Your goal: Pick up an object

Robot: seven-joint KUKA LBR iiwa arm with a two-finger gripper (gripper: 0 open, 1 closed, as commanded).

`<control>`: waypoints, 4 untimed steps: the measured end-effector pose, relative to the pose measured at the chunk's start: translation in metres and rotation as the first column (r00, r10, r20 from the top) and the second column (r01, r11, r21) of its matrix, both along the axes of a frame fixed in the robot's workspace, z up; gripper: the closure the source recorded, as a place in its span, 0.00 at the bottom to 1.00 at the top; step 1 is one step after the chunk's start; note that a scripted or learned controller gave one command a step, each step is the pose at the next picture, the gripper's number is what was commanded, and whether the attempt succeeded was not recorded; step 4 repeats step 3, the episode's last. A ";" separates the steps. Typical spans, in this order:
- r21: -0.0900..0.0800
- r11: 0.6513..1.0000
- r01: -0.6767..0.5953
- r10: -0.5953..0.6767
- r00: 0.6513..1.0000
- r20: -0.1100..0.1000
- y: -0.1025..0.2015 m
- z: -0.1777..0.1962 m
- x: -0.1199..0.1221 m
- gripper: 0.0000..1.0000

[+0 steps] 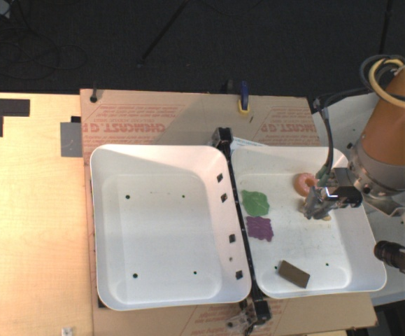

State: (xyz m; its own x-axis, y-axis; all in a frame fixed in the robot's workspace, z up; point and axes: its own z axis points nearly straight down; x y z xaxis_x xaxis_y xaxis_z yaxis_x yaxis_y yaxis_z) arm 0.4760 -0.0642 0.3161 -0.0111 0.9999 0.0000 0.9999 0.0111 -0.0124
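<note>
The right bin (pixel 356 271) holds a green lump (pixel 255 202), a purple lump (pixel 259 227) just below it, a brown block (pixel 294 274) near the front, and a pink-orange ring (pixel 305 183) toward the back right. My gripper (pixel 317 209) hangs low in the right bin, just in front of and right of the pink-orange ring. The arm covers part of the ring. I see nothing held at the gripper's tip.
The left bin (pixel 104 187) stands beside the right one, with a black divider strip (pixel 231 215) between them. Cardboard lies under both bins. A blue clamp (pixel 244 96) sits at the cardboard's back edge.
</note>
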 end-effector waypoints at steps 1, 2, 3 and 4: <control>0.000 1.000 -0.005 0.005 1.000 -0.003 0.000 0.009 0.000 1.00; -0.001 1.000 -0.011 0.011 1.000 -0.006 0.000 0.018 0.000 1.00; -0.001 1.000 -0.019 0.019 1.000 -0.008 -0.001 0.027 0.000 1.00; -0.001 1.000 -0.019 0.019 1.000 -0.008 -0.001 0.027 0.000 1.00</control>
